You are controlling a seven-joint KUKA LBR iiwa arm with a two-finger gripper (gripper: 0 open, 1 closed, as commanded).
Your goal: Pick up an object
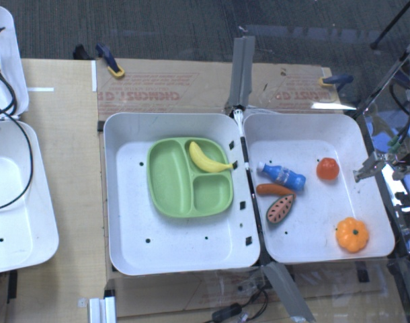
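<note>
My gripper [374, 167] sits at the right wall of the right bin [306, 132], a grey shape at the edge of the view. I cannot tell whether it is open or closed, and I see nothing held in it.

Nearest to me is a red tomato [328, 169], round, just to my left on the bin floor, with bare white floor between us. An orange pumpkin [352, 235] sits nearer the camera, in the bin's front right corner, apart from everything else.

Further left, three long things lie close together. A blue bottle [283, 175] runs from upper left to lower right, its white cap pointing at the wall between the bins. Just beneath it, an orange-red carrot-like piece [275, 189] lies nearly left to right. A watermelon slice [280, 208] lies just below that, tilted from lower left to upper right.

In the left bin [124, 200] a green divided plate [171, 180] carries a banana [208, 160] in its upper right compartment, well apart from me.
</note>
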